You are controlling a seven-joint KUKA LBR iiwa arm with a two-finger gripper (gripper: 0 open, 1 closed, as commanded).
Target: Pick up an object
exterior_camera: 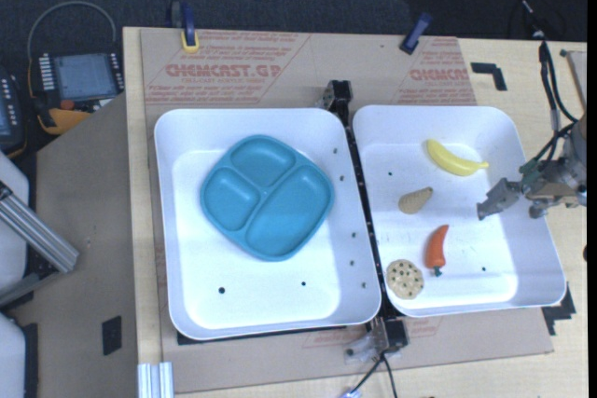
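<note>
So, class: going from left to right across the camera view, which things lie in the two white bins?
Blue plastic divided plate → round speckled cookie → tan potato-shaped piece → red-orange chilli pepper → yellow banana → gripper at the right bin's edge.

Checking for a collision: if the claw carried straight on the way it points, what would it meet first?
The claw points left across the right bin. Likeliest first contact is the red pepper, or the potato if it passes above it; its height is unclear.
</note>
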